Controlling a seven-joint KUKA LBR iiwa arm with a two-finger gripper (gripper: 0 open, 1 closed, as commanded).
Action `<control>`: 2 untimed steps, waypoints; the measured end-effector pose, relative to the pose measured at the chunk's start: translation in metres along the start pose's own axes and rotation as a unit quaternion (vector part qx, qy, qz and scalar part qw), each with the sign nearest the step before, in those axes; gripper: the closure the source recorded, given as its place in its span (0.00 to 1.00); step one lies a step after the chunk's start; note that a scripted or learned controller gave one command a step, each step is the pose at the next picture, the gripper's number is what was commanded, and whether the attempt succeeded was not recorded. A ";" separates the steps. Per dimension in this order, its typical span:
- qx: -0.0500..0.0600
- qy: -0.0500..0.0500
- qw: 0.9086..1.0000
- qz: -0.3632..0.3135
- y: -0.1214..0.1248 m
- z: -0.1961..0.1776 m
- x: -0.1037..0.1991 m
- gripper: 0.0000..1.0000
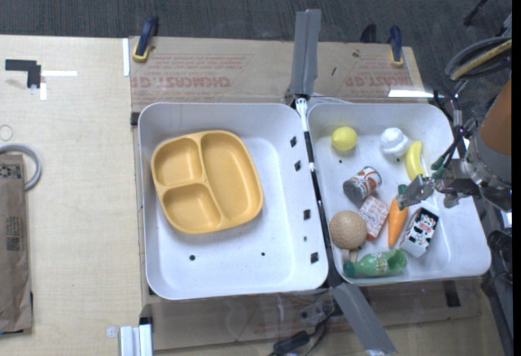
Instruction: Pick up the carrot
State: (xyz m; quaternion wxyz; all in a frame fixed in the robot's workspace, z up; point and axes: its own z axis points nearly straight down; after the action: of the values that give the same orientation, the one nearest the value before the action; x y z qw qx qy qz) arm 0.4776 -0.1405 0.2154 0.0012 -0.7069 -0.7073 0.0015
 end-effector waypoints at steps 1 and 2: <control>-0.016 -0.004 1.000 0.009 0.008 0.102 0.005 0.00; -0.016 -0.005 1.000 0.011 0.009 0.093 0.005 1.00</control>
State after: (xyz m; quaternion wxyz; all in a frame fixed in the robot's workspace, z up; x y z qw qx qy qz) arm 0.4858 -0.1355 0.1221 -0.0133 -0.7145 -0.6995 -0.0066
